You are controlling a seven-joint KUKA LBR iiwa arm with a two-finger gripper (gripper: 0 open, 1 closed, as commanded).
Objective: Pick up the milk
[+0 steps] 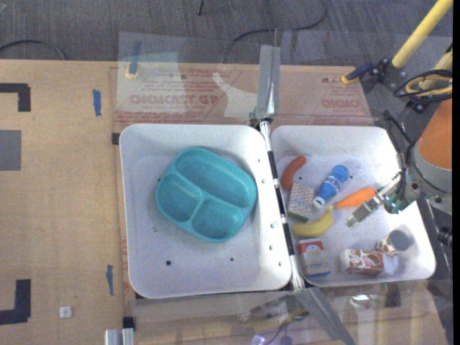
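The tan wooden tabletop [57, 192] carries black corner marks and strips of blue tape at its left. A clear plastic sheet [180, 92] printed with reddish lettering, too faint to read, lies behind the bins. In the left white bin [136, 264] rests a teal, smooth plastic tray with three compartments [207, 192], tilted a little. A metal divider separates it from the right white bin [413, 268]. There, a red sausage-shaped toy [292, 171] lies near the divider, above a small speckled box [300, 201] and a yellow banana [313, 226]. A small red-and-white carton [314, 257] sits at the front. A blue-and-white bottle [332, 184] lies tilted in the middle, beside an orange carrot [355, 198]. The milk, a small brown-and-white carton lying on its side [363, 261], rests near the front right corner; its label cannot be read. A grey round object [399, 239] sits just beside it. The metallic end effector [368, 208] hangs over the carrot's tip, fingers slightly apart and pinching nothing, apart from the milk.
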